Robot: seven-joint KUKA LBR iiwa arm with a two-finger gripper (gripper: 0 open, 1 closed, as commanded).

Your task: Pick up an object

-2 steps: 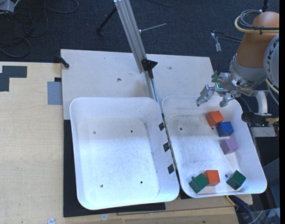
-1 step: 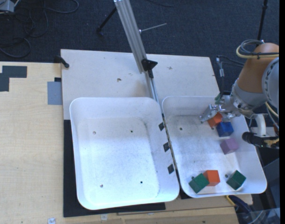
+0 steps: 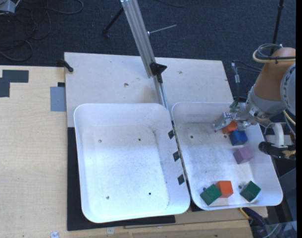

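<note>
The right bin holds several small blocks. My gripper hangs low over the bin's far right part, reaching in from the right. A small red block shows right at the gripper, partly hidden by it, and I cannot tell whether it is held. A blue block lies just beside and in front of the red one. A purple block rests a little nearer. Along the front wall sit a green block, an orange block and a dark green block.
The left bin stands beside the right one, with a dividing rim and black clips between them. A slanted aluminium bar rises behind the bins. The arm's grey and orange wrist overhangs the right bin's far right corner.
</note>
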